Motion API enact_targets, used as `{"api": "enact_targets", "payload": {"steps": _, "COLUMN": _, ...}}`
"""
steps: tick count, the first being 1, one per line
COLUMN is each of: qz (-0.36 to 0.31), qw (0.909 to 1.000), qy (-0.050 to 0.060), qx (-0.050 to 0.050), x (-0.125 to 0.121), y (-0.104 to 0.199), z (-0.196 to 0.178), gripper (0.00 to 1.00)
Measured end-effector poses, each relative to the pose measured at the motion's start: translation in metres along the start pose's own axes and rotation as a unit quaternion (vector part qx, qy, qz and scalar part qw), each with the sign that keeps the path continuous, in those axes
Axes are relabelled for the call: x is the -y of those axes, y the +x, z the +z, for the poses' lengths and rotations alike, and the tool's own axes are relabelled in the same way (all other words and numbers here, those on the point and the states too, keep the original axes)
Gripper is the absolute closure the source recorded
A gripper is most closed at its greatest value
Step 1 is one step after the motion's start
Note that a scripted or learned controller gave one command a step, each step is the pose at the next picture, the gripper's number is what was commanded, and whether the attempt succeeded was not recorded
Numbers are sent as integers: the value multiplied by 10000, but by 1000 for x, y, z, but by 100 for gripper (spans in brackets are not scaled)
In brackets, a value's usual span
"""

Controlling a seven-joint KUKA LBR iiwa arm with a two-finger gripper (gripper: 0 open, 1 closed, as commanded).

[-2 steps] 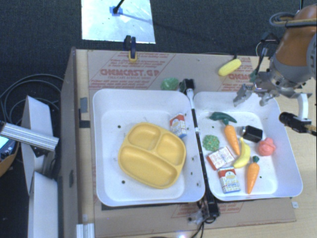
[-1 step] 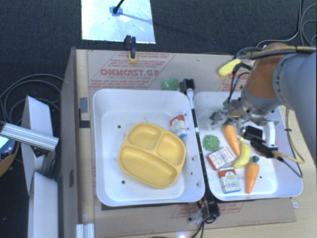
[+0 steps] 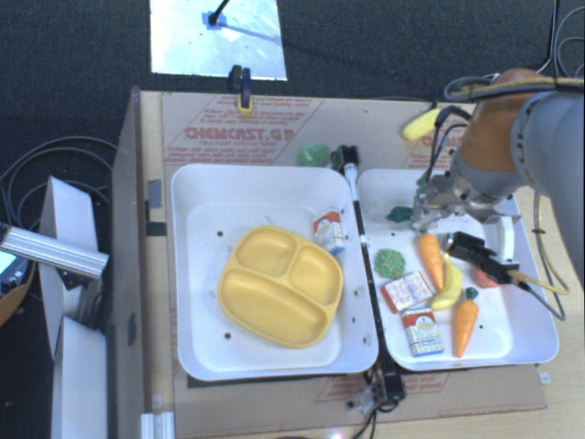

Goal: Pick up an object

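My gripper (image 3: 425, 219) hangs low over the back left part of the right bin (image 3: 530, 337), just above the top end of an orange carrot (image 3: 430, 260). A small dark green piece (image 3: 399, 214) lies just left of the gripper. Nothing shows between the fingers. Beside the carrot lie a yellow banana (image 3: 450, 287), a green broccoli head (image 3: 390, 263), two small red-and-white cartons (image 3: 407, 292) (image 3: 422, 330), a second carrot (image 3: 464, 326) and a red piece (image 3: 485, 280).
The left bin (image 3: 196, 273) holds a yellow divided tray (image 3: 279, 284) and a small carton (image 3: 329, 231) near the divider. A green item (image 3: 313, 155) and a yellow item (image 3: 420, 125) lie on the board behind the bins.
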State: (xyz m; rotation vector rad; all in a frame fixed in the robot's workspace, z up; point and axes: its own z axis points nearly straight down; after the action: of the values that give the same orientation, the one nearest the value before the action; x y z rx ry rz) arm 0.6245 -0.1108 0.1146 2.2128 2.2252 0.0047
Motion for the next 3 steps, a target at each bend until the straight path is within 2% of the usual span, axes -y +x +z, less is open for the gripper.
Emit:
{"api": "enact_targets", "payload": {"steps": 1, "qz": 0, "qw": 10000, "qy": 2, "qx": -1, "x": 0, "y": 0, "z": 0, "gripper": 0}}
{"api": "enact_targets", "payload": {"steps": 2, "qz": 31, "qw": 10000, "qy": 33, "qx": 0, "x": 22, "y": -20, "z": 31, "gripper": 0}}
{"api": "enact_targets", "payload": {"steps": 3, "qz": 16, "qw": 10000, "qy": 4, "qx": 0, "x": 20, "y": -19, "z": 19, "gripper": 100}}
